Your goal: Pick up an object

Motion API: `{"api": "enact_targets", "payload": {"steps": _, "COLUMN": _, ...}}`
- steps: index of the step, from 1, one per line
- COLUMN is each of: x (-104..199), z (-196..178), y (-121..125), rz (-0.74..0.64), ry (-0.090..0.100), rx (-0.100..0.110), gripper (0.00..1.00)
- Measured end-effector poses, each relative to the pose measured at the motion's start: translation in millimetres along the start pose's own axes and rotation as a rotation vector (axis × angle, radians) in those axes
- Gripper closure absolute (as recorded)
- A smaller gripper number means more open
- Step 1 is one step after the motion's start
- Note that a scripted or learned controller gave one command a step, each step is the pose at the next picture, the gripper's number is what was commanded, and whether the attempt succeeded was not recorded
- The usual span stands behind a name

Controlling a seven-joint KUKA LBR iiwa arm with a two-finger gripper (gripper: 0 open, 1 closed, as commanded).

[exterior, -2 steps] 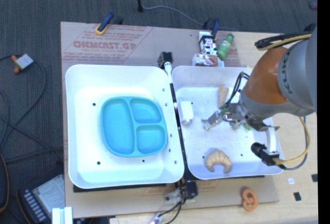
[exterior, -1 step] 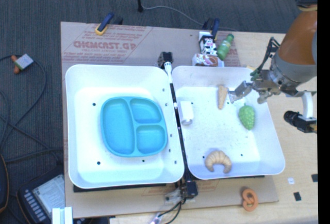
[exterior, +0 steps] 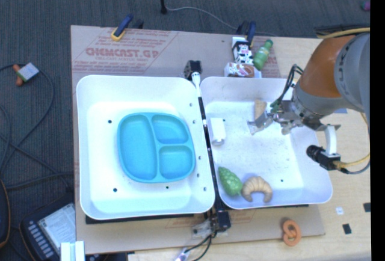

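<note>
White bins sit side by side: the left bin (exterior: pixel 90 151) holds a blue divided plate (exterior: pixel 156 147); the right bin (exterior: pixel 313 187) holds a croissant (exterior: pixel 257 188) beside a green toy (exterior: pixel 230 180) at the front edge. The gripper (exterior: pixel 261 124) hovers well behind them, grasping nothing visible; its opening cannot be told. The arm (exterior: pixel 331 79) reaches in from the right.

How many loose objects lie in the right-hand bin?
3: a white cup by the left wall, a green item and a croissant at the near edge. The end effector may hide others.
</note>
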State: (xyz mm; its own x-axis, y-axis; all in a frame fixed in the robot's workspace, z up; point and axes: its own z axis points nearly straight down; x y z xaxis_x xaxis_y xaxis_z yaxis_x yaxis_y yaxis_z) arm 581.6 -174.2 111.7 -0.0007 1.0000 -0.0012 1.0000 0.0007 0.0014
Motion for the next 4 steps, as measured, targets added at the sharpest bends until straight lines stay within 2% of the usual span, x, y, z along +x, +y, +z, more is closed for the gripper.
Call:
{"api": "enact_targets", "payload": {"steps": 1, "x": 57.6, "z": 24.3, "y": -45.6, "rz": 0.001, "ry": -0.001, "rx": -0.005, "gripper": 0.00}}
{"api": "enact_targets", "payload": {"steps": 2, "x": 4.6, "z": -64.7, "y": -17.2, "rz": 0.002, "ry": -0.002, "rx": -0.001, "gripper": 0.00}}
{"api": "enact_targets", "payload": {"steps": 3, "x": 35.9, "z": 24.2, "y": 4.9, "rz": 0.000, "ry": 0.000, "rx": -0.003, "gripper": 0.00}}
{"api": "enact_targets", "payload": {"steps": 4, "x": 97.1, "z": -92.8, "y": -0.3, "rz": -0.001, "ry": 0.001, "rx": -0.001, "gripper": 0.00}}
